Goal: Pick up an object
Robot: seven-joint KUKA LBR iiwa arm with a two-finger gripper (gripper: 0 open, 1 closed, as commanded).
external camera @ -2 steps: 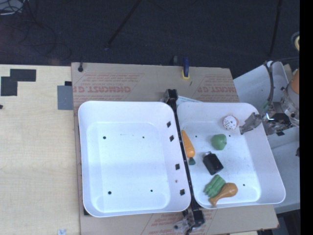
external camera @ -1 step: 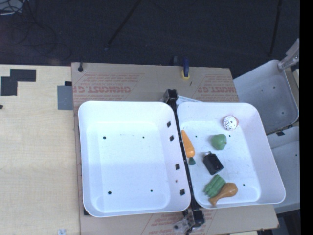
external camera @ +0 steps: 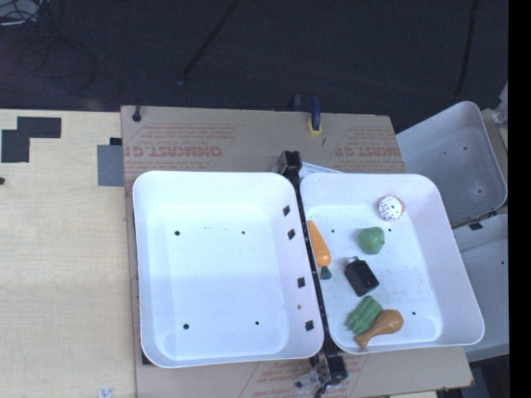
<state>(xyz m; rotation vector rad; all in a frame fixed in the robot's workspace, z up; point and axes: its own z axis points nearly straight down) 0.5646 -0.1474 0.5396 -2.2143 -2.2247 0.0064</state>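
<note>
Nothing had been picked up yet: the carrot (external camera: 319,243), green ball (external camera: 372,240), black block (external camera: 361,276) and speckled ball (external camera: 390,209) all lay in the right bin (external camera: 465,293), and the claw's state could not be told.

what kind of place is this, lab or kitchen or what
Most likely a robotics lab bench: two shallow white bins, left bin and right bin, clamped on a cardboard sheet, with toy food like a carrot.

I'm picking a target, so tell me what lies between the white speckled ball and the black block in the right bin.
A green rounded object lies between the white speckled ball and the black block, seen in the camera view.
</note>
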